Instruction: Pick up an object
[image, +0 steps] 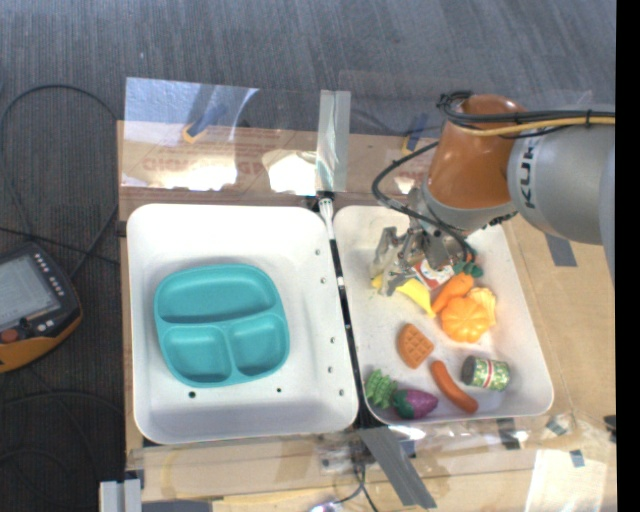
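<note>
Toy food (466, 315) lies below the gripper (400, 262) in right bin (535, 400)

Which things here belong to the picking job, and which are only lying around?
For the job:
- claw
- right bin
- toys in it: yellow piece, pumpkin, waffle, sausage, can, purple vegetable

Lying around:
- left bin
- teal divided plate
- handheld pendant

My arm (565, 185) is grey with dark lettering, an orange band (470, 150) above my metal pincer (400, 262), and black cables looped over that band.
</note>
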